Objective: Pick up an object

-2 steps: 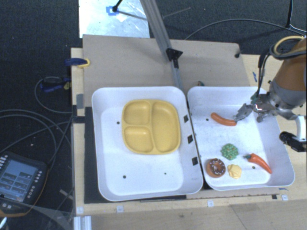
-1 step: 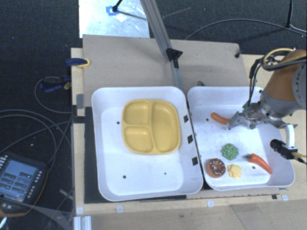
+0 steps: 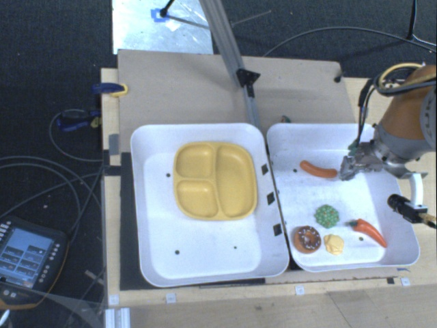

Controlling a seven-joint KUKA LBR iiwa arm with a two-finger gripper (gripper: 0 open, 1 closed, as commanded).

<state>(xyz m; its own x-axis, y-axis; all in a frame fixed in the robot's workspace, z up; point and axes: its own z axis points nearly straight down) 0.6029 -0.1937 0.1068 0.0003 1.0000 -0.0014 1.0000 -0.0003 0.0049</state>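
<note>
My gripper (image 3: 347, 171) hangs low over the right bin (image 3: 293, 142), at the right end of an orange sausage (image 3: 318, 170) that lies in the bin's upper middle. The fingertips look to touch or straddle that end. Lower in the same bin sit a green broccoli piece (image 3: 326, 215), a brown doughnut (image 3: 307, 238), a small yellow piece (image 3: 334, 244) and an orange-red carrot (image 3: 370, 231). The grey arm with its orange band (image 3: 410, 118) comes in from the right edge.
The left bin (image 3: 157, 251) holds a yellow divided plate (image 3: 215, 180). A slanted grey pole (image 3: 225, 36) crosses the back of the bench. A black fitting (image 3: 404, 208) sticks out by the right bin's right wall.
</note>
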